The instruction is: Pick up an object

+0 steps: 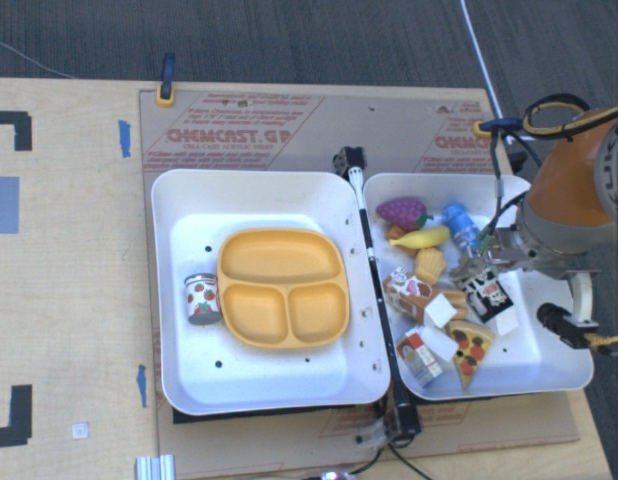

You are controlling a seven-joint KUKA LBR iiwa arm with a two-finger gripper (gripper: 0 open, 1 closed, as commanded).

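The right bin (559, 363) holds a heap of toy food: purple grapes (402, 210), a yellow banana (421, 238), a blue bottle (461, 224), a tan waffle piece (430, 264), a pizza slice (470, 348), a small red and white carton (420, 356) and a black and white pack (488, 294). My gripper (476, 265) hangs low over the middle of this bin, just right of the waffle piece, below the blue bottle and above the black and white pack. Nothing shows clearly in its grip.
The left bin (179, 268) bears a yellow divided plate (284, 286), with a small printed can (202, 298) at its left. The arm's orange band (574, 183) and cables (549, 118) hang over the right bin's far right corner. A black divider clamp (350, 160) sits between the bins.
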